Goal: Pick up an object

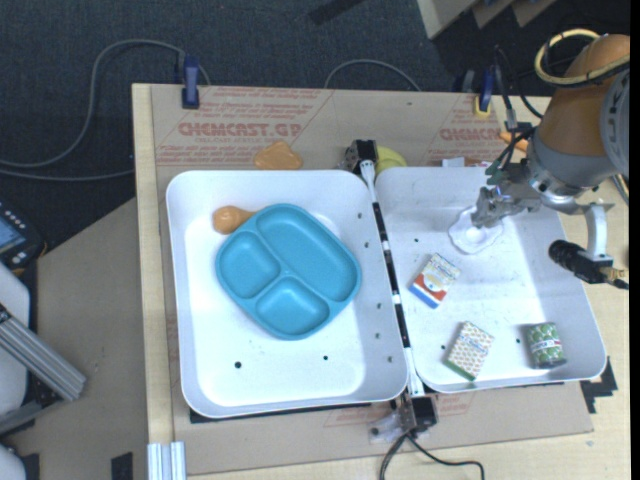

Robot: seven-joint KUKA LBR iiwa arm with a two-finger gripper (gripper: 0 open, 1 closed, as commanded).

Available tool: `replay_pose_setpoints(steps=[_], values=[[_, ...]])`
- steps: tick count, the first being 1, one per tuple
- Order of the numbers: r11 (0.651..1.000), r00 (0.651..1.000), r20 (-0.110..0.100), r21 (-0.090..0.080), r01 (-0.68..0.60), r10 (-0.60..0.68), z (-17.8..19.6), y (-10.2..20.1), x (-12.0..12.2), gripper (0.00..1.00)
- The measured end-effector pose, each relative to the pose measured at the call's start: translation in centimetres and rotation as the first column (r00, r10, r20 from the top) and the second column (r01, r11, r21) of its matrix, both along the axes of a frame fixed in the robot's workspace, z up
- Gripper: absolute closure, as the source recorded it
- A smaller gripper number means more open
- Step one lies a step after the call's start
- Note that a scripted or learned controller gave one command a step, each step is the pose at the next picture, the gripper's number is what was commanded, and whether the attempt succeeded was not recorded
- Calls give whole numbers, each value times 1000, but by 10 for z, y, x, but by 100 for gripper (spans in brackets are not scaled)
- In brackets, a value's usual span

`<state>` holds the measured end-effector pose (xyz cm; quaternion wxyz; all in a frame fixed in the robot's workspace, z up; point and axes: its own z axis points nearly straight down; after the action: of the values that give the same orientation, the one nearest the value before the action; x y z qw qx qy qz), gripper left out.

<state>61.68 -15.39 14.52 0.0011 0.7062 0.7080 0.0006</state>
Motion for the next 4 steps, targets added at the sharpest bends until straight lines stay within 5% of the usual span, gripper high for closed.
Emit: replay_pose_setpoints(steps=[1, 2, 3, 4], values=[[1000, 1000, -1, 0, 0, 0, -1, 0, 0, 0], [1000, 1000, -3, 1, -1, 1, -63, 37, -11, 0], [1000, 1000, 3, 0, 1, -1, -49, 35, -9, 100], [1000, 1000, 1, 0, 2, -2, -50, 35, -9, 0]])
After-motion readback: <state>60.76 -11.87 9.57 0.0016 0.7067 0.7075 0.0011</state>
